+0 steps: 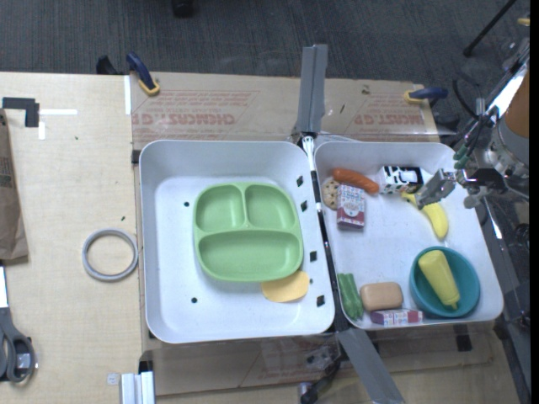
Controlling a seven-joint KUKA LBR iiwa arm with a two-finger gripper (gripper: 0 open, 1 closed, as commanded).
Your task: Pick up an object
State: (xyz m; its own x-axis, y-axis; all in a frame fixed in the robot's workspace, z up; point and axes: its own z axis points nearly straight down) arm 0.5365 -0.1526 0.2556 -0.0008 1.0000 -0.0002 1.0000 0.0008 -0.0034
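The gripper [434,189] hung low over the right bin [396,251], at about two o'clock within it; whether it was closed or apart could not be told. A banana [435,219] lay just beside it at six o'clock. At nine o'clock sat a black-and-white item [402,176], then a carrot [354,179]. At six o'clock, farther off, a blue bowl [445,283] held a yellow corn cob [440,276]. The left bin [160,251] held a green divided plate [248,230].
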